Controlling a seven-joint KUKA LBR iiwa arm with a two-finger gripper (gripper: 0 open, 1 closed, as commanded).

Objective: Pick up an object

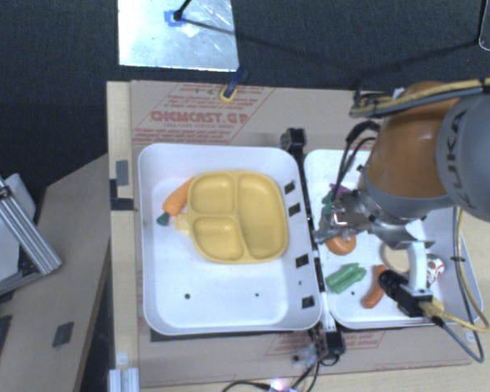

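Orange round toy (340, 244) (partly hidden) lies beneath pincer (336, 219).

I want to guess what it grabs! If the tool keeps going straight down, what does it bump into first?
Probably the round orange toy lying right under the tool in the right bin. Depth is hard to judge from above, so that's a guess.

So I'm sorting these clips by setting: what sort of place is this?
Probably a robotics lab bench set up for grasping trials: a robot arm reaches over two white bins holding toy food, with loose cables alongside.
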